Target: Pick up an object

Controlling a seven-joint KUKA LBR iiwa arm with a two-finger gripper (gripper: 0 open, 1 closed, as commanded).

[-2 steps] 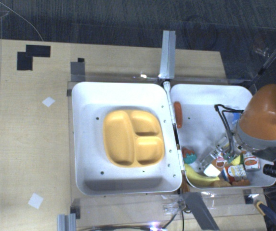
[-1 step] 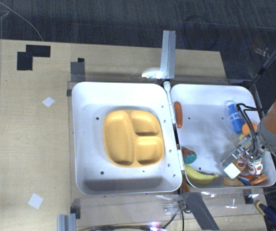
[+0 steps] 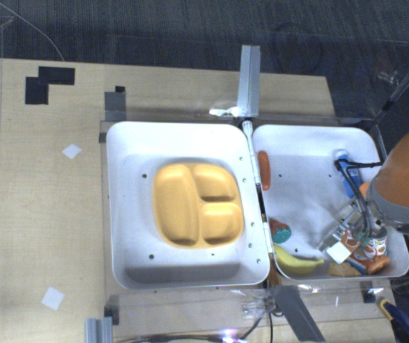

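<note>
Camera view puts two white bins side by side in front of you on the wooden bench. The left bin (image 3: 129, 213) carries a yellow divided tray (image 3: 195, 204), lying flat near its middle with three compartments facing up. The right bin (image 3: 311, 145) holds the loose objects: a hot dog (image 3: 264, 170) lies along its left wall, a banana (image 3: 297, 263) rests at the lower left corner, and a small teal and red item (image 3: 280, 230) sits just above the banana. A blue object (image 3: 347, 174) lies near the upper right of this bin.

The arm (image 3: 407, 177) reaches in from your right, its orange band over the bin's right side. The gripper (image 3: 350, 238) is down low in the bin's lower right area, among a cluster of small things, including a white block (image 3: 339, 253) and a can with a red label (image 3: 374, 247). You cannot tell from this angle whether the claw is open, closed, or around anything.
</note>
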